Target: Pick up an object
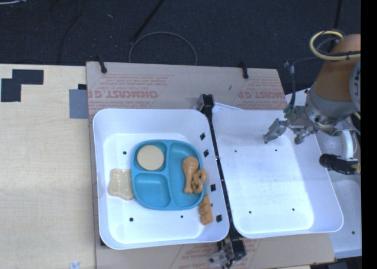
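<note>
the arm [339, 79] is cut off by the right edge. the pincer [287, 132] is small and blurry, so its tips are hard to make out. the brown lumps [205, 209] beside the blue tray [168, 175] are too small to name.

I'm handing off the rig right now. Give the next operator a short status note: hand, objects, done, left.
Hand: open, holding nothing, over the right bin's upper right area.
Objects: all in the left bin. Blue tray carries a round cracker and a pretzel-like piece; a pale slice lies to the tray's left, a small brown piece by its lower right corner.
Done: no pick yet.
Left: reach across, grasp one item.
</note>
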You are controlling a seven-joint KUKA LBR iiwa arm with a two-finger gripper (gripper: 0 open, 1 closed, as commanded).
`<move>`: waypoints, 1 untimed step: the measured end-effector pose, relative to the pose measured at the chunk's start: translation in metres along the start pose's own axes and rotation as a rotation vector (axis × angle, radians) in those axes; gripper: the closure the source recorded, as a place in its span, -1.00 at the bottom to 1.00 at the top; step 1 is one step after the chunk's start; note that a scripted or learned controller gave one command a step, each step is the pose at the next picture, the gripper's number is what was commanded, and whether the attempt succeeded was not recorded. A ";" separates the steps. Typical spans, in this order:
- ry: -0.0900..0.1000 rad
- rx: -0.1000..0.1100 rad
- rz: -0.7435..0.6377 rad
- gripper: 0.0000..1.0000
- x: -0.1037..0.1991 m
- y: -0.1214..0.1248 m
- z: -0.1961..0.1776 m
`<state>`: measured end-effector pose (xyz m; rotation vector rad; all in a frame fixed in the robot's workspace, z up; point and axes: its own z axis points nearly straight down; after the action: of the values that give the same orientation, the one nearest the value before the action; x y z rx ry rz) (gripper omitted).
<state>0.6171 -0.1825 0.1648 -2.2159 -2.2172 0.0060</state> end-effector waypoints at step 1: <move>-0.001 -0.003 -0.004 -1.00 0.001 0.009 0.047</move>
<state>0.6254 -0.1812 0.1176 -2.2138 -2.2234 0.0043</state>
